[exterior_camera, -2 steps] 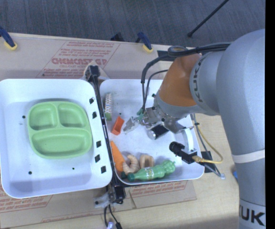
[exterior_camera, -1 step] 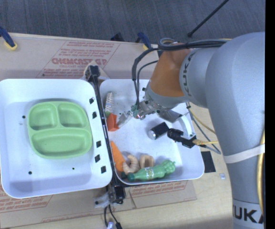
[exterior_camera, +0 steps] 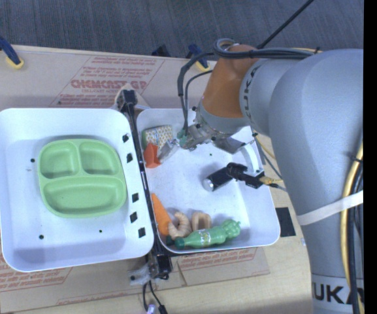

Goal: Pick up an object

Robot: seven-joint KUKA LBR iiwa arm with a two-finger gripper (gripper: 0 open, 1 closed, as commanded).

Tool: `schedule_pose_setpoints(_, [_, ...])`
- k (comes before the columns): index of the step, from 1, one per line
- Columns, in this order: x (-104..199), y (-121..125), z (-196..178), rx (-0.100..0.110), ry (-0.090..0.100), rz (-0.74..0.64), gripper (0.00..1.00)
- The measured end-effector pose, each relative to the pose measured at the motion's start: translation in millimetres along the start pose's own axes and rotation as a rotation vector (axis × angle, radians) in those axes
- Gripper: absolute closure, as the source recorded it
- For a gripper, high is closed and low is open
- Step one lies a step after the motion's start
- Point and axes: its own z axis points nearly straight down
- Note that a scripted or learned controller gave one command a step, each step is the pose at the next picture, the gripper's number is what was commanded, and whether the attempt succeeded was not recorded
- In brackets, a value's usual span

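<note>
Several loose items sit in the right bin (exterior_camera: 183,190), all hugging its left wall and near edge. Closest to the gripper (exterior_camera: 170,150): a red-orange piece (exterior_camera: 151,156) just left of the tip, touching or nearly so, can't resolve which. A small patterned pack (exterior_camera: 157,135) lies just above that piece, beside the tip on its far-left side. The gripper is low over the bin's far-left corner, angled toward the divider. Its state: can't tell, the tip is a blur of metal and teal, and nothing is visibly pinched. Along the near edge, well apart from the gripper: an orange carrot-like piece (exterior_camera: 161,216) against the left wall, two pale rings (exterior_camera: 178,225), and a green bottle-shaped toy (exterior_camera: 209,235) lying on its side. The rings overlap each other, outlines unclear. The arm (exterior_camera: 293,123) hides the bin's right wall and far-right corner. The left bin (exterior_camera: 12,175) holds a green divided plate (exterior_camera: 81,176), flat, roughly centred. Both bins rest on printed cardboard (exterior_camera: 103,77).
</note>
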Motion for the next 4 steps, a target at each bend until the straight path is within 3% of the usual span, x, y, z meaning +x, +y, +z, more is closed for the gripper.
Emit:
schedule_pose_setpoints(1, [-6.5,24.4,-0.4,0.008,-0.003,0.139,0.00])
schedule_pose_setpoints(2, [-5.7,26.8,-2.1,0.002,-0.005,0.044,0.00])
schedule_pose_setpoints(3, [-5.7,26.8,-2.1,0.002,-0.005,0.044,0.00])
schedule_pose_setpoints(4, [-7.4,23.1,0.6,0.010,-0.003,0.258,0.00])
